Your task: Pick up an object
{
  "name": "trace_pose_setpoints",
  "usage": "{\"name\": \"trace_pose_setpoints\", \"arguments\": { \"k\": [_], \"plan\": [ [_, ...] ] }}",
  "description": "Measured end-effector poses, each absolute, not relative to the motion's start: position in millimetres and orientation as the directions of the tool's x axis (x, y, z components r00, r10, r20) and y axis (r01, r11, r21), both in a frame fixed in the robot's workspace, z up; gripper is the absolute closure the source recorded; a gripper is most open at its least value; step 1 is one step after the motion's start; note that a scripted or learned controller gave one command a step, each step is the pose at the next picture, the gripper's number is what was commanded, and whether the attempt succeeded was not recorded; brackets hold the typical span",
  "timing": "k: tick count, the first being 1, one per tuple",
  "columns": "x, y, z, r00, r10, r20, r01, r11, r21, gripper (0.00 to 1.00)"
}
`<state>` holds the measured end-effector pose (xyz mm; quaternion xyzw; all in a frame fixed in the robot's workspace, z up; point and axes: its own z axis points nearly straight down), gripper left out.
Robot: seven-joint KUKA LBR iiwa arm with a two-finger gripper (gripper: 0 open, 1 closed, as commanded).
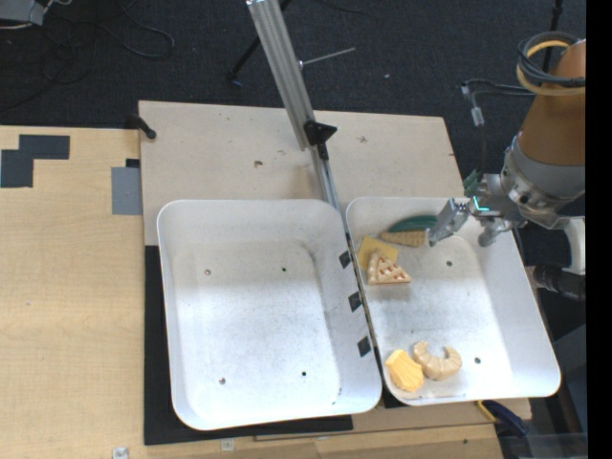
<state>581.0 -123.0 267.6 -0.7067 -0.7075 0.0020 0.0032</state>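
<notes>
the claw (466, 225) hangs over the upper part of the right bin (535, 352), fingers spread and pinching nothing, one finger (446, 224) reaching toward the bin's middle. just beside that finger, near the bin's top edge, lies a green-and-yellow object (405, 231) — an ear of corn, by the look of it. a little lower, against the divider side, sits a yellow waffle-like wedge (383, 264). well apart, at the bin's near end, a yellow lump (404, 371) and a pale curled piece (438, 360) lie touching each other. the left bin (191, 256) is beside it on the counter (220, 151), and a metal post (287, 70) rises from the counter behind the bins.

the step in hand seems to be lining up a grasp, most likely on the corn (the nearest thing). to do it well, i'd centre the spread fingers across its narrow width, not along its length, come down straight, and close only once both fingers flank it — keeping clear of the bin wall and the wedge so neither blocks a finger or gets nudged.
</notes>
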Motion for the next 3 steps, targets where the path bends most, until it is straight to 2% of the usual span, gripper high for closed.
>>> {"name": "trace_pose_setpoints", "arguments": {
  "k": [1, 3],
  "plan": [
    [581.6, -123.8, 269.7, 0.000, 1.000, 0.001, 1.000, 0.000, -0.003, 0.00],
    [570.8, -114.4, 147.4, 0.001, 1.000, 0.002, 1.000, -0.001, -0.010, 0.00]
  ]
}}
